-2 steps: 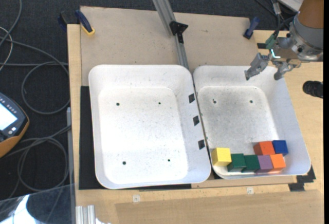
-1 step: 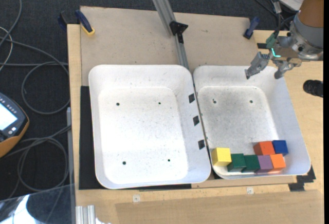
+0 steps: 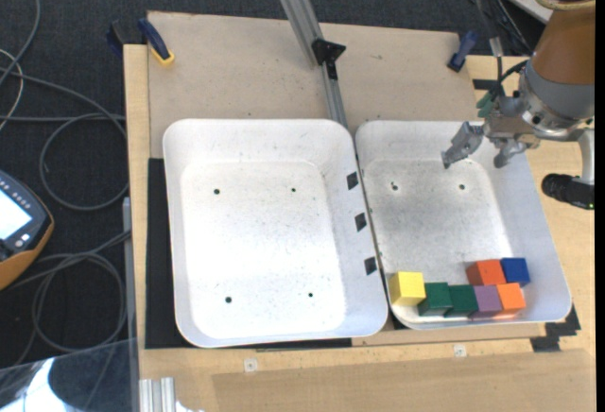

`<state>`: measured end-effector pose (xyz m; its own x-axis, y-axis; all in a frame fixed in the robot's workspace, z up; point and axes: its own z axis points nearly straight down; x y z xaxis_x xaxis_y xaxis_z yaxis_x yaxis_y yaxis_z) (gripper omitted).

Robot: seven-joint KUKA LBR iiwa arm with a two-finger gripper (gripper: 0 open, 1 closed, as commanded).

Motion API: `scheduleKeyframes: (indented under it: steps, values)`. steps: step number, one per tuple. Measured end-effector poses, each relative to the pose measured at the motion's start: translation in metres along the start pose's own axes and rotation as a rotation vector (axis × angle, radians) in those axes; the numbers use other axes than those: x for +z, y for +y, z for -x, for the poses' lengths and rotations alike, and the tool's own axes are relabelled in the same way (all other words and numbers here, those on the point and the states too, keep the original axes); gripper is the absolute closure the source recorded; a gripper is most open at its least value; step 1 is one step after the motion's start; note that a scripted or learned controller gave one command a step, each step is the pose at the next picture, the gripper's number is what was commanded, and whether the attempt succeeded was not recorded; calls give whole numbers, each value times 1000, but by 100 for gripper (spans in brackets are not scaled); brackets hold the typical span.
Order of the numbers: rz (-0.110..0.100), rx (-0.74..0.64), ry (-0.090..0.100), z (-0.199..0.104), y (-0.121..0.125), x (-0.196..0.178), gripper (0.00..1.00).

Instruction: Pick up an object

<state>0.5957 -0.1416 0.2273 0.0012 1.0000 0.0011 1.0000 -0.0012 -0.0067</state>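
Note:
My gripper (image 3: 480, 148) hangs over the far end of the right bin (image 3: 430, 221), its two grey fingers spread apart with nothing between them. Several small blocks lie clustered at the bin's near edge: a yellow block (image 3: 408, 285), a dark green block (image 3: 448, 299), a purple block (image 3: 487, 299), an orange block (image 3: 510, 297), a red-orange block (image 3: 489, 272) and a blue block (image 3: 515, 269). The gripper is well away from them, toward the far side.
The left bin (image 3: 255, 231) sits beside the right one. A slanted metal pole (image 3: 302, 13) crosses the bench behind the bins. Blue clamps (image 3: 156, 42) hold the board's far corners. Cables lie on the floor at left.

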Motion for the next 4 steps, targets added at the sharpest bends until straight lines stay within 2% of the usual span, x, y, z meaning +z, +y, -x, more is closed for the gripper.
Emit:
scheduleKeyframes:
  steps: [2,3,4]
  values:
    - [0,0,0,4,-12,90,0]
    - [9,-2,0,4,-10,75,100]
    - [14,-4,-2,-2,-4,29,100]
